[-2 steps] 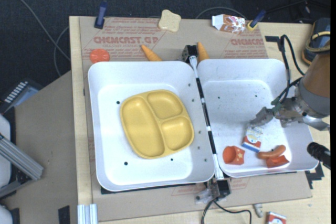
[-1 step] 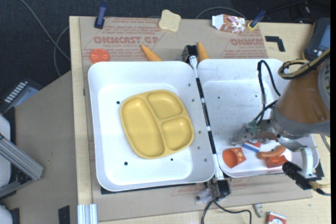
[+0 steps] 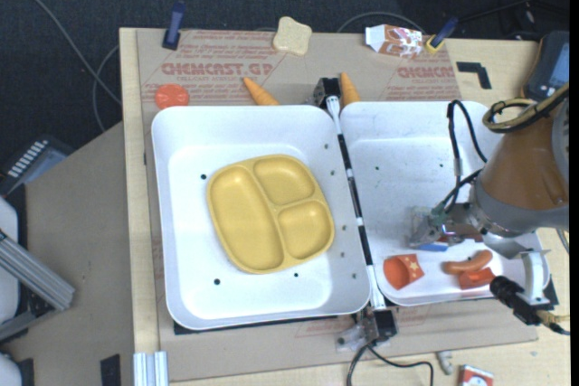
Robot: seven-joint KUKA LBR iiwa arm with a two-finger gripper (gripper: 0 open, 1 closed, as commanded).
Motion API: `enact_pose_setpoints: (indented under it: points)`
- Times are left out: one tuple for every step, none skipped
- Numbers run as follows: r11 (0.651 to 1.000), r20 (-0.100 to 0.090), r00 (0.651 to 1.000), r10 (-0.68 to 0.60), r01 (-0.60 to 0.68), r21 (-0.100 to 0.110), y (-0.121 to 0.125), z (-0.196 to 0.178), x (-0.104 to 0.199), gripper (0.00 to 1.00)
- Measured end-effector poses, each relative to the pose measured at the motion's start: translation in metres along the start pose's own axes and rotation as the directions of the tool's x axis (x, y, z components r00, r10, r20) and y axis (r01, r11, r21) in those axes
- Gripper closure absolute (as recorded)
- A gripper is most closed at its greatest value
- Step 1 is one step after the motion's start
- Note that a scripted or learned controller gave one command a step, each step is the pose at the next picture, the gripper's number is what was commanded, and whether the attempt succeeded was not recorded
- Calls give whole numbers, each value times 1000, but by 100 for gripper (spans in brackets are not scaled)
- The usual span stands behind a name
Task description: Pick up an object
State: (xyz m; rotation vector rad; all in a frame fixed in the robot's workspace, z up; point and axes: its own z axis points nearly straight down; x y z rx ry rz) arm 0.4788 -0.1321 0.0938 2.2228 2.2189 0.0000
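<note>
My gripper (image 3: 426, 230) is low in the right bin (image 3: 398, 149), near its front part, at the end of the arm (image 3: 525, 185) that comes in from the right. A small blue item (image 3: 436, 245) lies just under the gripper, partly hidden by it. Right in front of the gripper an orange-red block (image 3: 403, 270) lies on the bin floor. To that block's right lie a reddish sausage-shaped toy (image 3: 468, 263) and a red piece (image 3: 473, 279). Nothing can be seen held in the gripper.
The left bin (image 3: 181, 194) holds a yellow three-part plate (image 3: 269, 212). On the cardboard behind the bins lie a toast-shaped toy (image 3: 292, 35), an orange carrot piece (image 3: 261, 93), an orange disc (image 3: 170, 96) and a crumpled wrapper (image 3: 395, 40). A black cable (image 3: 455, 140) loops over the right bin.
</note>
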Motion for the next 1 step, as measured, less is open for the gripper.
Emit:
enact_pose_setpoints:
  points:
    - [1000,-2,1000,-4,4,0,1,-147,119,100]
